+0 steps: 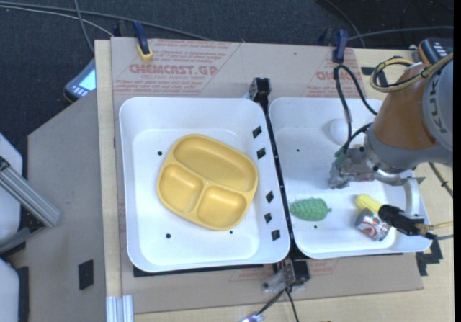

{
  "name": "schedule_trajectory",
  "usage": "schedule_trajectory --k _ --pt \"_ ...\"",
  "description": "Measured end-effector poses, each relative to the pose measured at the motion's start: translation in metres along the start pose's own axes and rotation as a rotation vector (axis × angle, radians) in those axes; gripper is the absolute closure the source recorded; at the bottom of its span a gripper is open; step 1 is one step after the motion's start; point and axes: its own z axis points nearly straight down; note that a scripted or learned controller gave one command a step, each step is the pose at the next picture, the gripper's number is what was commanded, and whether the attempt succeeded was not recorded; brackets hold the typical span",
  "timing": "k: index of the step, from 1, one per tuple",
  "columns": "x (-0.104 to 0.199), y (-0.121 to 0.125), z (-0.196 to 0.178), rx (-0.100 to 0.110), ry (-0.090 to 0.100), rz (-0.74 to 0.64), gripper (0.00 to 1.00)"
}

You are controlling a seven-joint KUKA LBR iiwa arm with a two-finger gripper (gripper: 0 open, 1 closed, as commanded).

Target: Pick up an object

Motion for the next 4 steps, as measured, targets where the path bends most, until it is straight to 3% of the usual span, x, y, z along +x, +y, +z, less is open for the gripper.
schedule_trajectory --k 3,4 --pt "0.02 0.005 -0.173 -0.008 -0.003 -0.003 1.0" --pt "0.021 0.005 -0.175 -0.003 -0.002 -0.002 1.0"
